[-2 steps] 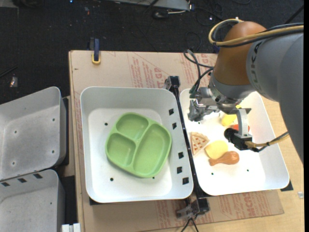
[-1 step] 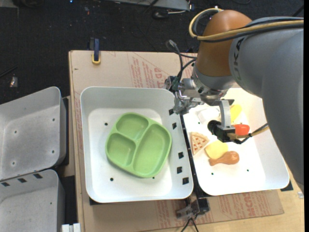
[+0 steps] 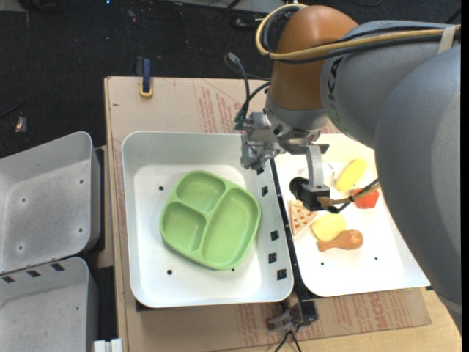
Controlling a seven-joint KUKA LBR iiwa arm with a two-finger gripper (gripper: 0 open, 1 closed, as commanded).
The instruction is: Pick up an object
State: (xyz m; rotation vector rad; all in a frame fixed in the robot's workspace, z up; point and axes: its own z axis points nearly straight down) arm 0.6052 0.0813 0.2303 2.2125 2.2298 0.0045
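Gripper [image 3: 255,152] is shown above the left bin's [image 3: 146,270] far right corner; whether it is open cannot be told. The green plate [image 3: 211,218] is set just leftward, nearer the camera; toy food [image 3: 328,228] is laid rightward.

Green plate [image 3: 211,218] fills left bin [image 3: 146,189] centre; margins free. Toy food [image 3: 328,228] crowds right bin [image 3: 359,270]; front strip free.

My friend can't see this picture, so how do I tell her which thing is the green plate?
Find the two white bins side by side and take the left bin. Lying flat in its middle is the green plate, moulded into three compartments. It is alone in that bin, and far bigger than the small yellow, red and brown pieces in the right bin.
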